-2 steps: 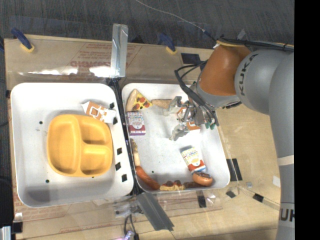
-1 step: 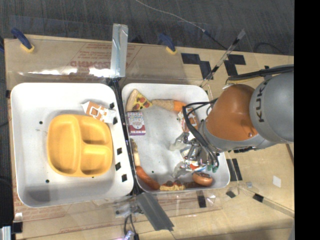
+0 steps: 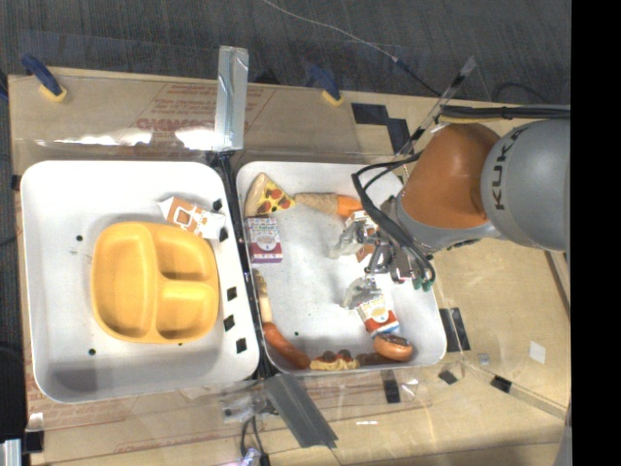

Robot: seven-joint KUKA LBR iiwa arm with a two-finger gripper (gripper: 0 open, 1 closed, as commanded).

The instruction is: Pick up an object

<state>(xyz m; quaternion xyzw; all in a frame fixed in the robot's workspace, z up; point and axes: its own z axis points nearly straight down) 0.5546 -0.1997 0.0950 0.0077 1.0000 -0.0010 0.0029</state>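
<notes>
Seen from above: two white bins side by side on the bench. In the left bin, a yellow divided tray with a small orange-and-white carton just beside its upper right corner. In the right bin, several toy foods: a pizza slice near the upper left corner, a red-and-white packet just below it, a carrot-like piece along the upper wall, a sausage and other small pieces along the lower wall, and a small bottle with a red-and-white label on the right side.

Gripper low over the right bin, above and close to the small bottle. State of the jaws: cannot tell, metal parts and cables too tangled in this view. Nothing visibly pinched between them.

As a judgement: task in an early or middle stage, arm already brought down into the bin, but no object lifted yet. Left to do: close on one item, probably the bottle or a piece near it, and raise it clear.

Readable writing: "KU" on the grey arm, part of the maker's name. Faint red print on the cardboard behind the bins, not legible. Packet and bottle labels too small to read.
</notes>
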